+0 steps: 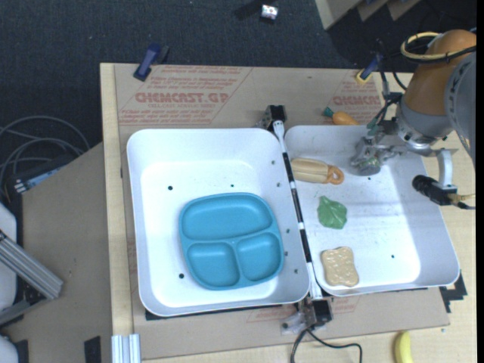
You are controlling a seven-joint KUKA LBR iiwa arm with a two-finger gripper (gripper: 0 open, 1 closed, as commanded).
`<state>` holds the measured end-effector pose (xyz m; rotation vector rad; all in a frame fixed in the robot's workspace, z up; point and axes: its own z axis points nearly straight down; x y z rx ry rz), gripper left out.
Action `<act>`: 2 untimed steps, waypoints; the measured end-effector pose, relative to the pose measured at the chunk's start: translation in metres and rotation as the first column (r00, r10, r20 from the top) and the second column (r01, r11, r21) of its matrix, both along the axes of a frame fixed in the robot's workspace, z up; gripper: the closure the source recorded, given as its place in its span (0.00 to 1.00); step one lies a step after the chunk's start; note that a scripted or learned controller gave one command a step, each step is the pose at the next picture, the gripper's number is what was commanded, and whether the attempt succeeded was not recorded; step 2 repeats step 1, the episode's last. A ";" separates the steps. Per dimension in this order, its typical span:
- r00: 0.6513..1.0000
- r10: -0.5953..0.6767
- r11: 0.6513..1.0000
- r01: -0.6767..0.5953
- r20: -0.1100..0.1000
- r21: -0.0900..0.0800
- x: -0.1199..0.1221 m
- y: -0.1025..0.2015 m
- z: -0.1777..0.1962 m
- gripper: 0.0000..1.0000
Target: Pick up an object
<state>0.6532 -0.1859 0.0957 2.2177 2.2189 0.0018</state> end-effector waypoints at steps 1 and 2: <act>1.000 0.004 1.000 -0.004 0.002 0.004 -0.012 0.101 0.092 1.00; 1.000 0.004 1.000 -0.004 0.002 0.004 -0.012 0.101 0.092 1.00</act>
